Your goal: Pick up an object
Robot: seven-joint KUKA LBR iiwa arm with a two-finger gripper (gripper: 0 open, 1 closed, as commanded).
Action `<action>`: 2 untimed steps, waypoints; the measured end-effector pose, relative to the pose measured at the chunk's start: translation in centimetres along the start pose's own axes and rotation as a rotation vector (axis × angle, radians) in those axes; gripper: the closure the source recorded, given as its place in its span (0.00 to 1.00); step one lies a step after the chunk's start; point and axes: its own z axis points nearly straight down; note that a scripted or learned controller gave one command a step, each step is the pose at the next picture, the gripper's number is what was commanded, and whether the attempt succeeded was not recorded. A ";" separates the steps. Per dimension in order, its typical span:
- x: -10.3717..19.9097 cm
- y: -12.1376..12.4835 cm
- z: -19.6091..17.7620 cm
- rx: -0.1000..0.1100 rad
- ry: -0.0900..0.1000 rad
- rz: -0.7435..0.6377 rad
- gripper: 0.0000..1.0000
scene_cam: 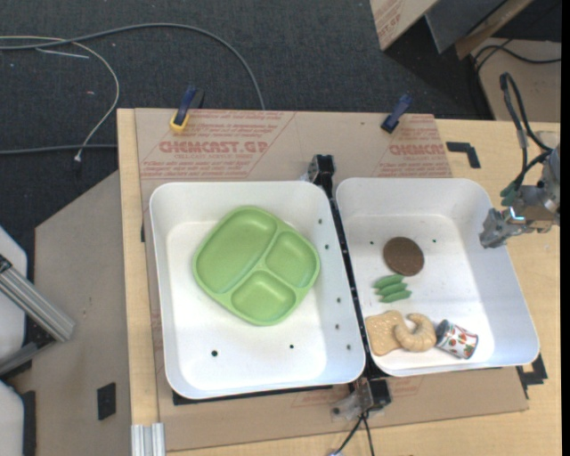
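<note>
- The likeliest picks lie in the right bin (pixel 499 276): a brown disc (pixel 403 256) near the middle, a green pod (pixel 390 286) just below it, and, along the near wall, a cracker (pixel 383 330), a croissant (pixel 415 332) touching it, and a small can (pixel 458 339) just beside the croissant.
- The left bin (pixel 169 267) holds a green tray (pixel 256 264) with three compartments, lying flat at a slant.
- The hand (pixel 500 224) hangs over the right bin's right wall, well apart from every object; it carries nothing, and how far it is open I cannot tell.
- Risks, as I judge them:
  - The disc and pod lie flat and low, so the hand could close above them or skid off.
  - The cracker, croissant and can are crowded against the near wall; a descent there could strike the wall or nudge a neighbour instead of gripping.
  - The can lies on its side and may roll away when touched.
- The surface (pixel 223 142) is pale board, with printed sheet under the bins, held by two clamps (pixel 185 106) at the far edge.
- Beyond it lies dark carpet (pixel 294 44) with loose cables (pixel 98 67) and a box (pixel 401 20) at the top.
</note>
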 end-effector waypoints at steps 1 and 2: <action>4.3 0.3 0.2 0.007 0.005 -0.004 1.00; 9.8 0.3 -0.7 0.008 0.005 -0.005 1.00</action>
